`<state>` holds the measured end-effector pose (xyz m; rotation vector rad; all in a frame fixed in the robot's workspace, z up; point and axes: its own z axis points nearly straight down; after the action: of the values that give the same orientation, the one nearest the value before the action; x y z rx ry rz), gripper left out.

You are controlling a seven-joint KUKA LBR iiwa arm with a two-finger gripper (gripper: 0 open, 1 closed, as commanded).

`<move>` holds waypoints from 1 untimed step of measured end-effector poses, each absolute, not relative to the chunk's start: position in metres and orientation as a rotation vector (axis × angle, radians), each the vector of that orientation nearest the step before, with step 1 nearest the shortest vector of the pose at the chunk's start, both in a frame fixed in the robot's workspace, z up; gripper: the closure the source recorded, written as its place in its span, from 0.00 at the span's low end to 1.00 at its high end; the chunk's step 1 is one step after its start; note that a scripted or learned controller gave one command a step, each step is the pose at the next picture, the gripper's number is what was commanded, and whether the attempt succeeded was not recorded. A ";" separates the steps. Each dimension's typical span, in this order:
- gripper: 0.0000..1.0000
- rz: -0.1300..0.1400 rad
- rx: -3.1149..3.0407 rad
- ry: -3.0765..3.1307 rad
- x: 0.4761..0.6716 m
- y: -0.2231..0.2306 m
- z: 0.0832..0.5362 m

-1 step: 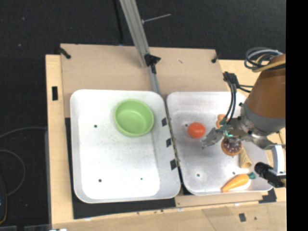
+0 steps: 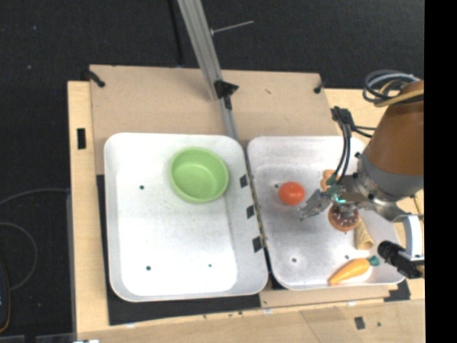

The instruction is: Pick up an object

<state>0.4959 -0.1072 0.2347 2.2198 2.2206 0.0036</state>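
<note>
Red ball (image 2: 290, 192), just beside hand (image 2: 312, 209)

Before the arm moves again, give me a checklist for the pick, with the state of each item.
1. Target in view: ok. The red ball lies in the right bin, out in the open.
2. Tool placed: not ok. The tool sits just right of the ball and a little nearer the camera, not over it.
3. Tool free of load: ok. Nothing shows between the fingers.
4. Clutter near tool: not ok. A brown round thing lies under the wrist.
5. Other items apart from the ball: ok. The carrot lies at the bin's near edge; the green bowl sits in the left bin.
6. Tool height above the bin: cannot tell.
</note>
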 end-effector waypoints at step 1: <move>0.00 -0.006 2.224 2.223 0.491 -0.112 0.174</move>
<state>0.4907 -0.1124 0.1737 2.2239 2.2226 -0.0057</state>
